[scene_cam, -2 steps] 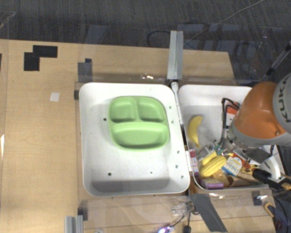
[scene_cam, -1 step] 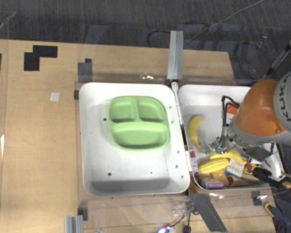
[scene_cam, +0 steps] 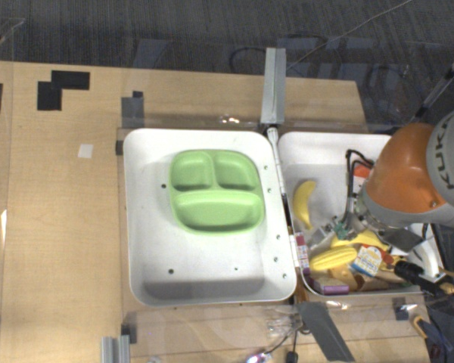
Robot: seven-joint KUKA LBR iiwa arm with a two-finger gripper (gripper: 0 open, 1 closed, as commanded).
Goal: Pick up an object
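While the arm [scene_cam: 408, 176] hangs over the right bin [scene_cam: 325, 146], we cannot tell the gripper's state. We judge the banana [scene_cam: 304, 201], lying free near that bin's left wall, light, firm and smooth; we would grip across its middle.

My worktop [scene_cam: 53, 225] looks like pale, matt wood. Both bins [scene_cam: 144, 278] are smooth white plastic with a soft sheen. The green divided tray [scene_cam: 214, 190] looks like matt plastic. My orange band [scene_cam: 405, 172] is glossy.
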